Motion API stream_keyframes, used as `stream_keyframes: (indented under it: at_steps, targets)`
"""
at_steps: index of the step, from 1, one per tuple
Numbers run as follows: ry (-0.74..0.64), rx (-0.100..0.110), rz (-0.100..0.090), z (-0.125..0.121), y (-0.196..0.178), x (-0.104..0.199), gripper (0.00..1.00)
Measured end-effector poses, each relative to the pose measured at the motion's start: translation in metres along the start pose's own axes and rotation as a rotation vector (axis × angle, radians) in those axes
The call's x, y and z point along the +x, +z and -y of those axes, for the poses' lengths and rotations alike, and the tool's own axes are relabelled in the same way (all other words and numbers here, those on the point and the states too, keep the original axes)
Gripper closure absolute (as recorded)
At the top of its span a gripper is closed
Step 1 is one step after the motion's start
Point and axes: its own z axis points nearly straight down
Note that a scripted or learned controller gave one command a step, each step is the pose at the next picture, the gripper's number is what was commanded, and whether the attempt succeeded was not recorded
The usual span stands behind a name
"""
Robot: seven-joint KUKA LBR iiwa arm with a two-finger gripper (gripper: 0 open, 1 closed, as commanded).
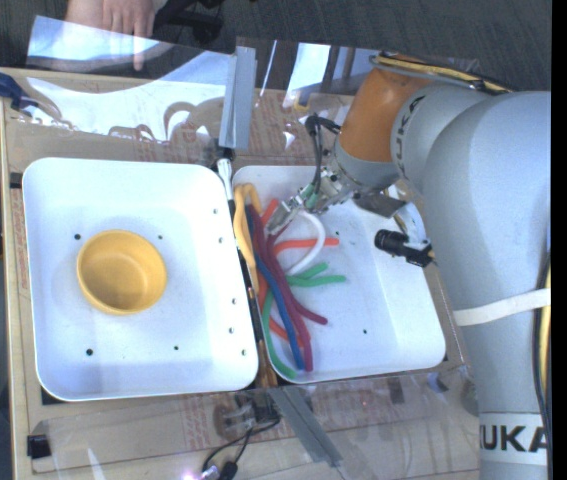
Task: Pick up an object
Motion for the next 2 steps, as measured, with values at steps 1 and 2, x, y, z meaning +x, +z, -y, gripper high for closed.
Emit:
stream_keyframes:
  at_steps: [1, 2]
  targets:
    - [-0.005, -0.002, 0.002, -0.001, -0.011, 0.000, 1.00]
    - [-0.284, -0.002, 0.002, -0.040, -0.141, 0.083, 1.00]
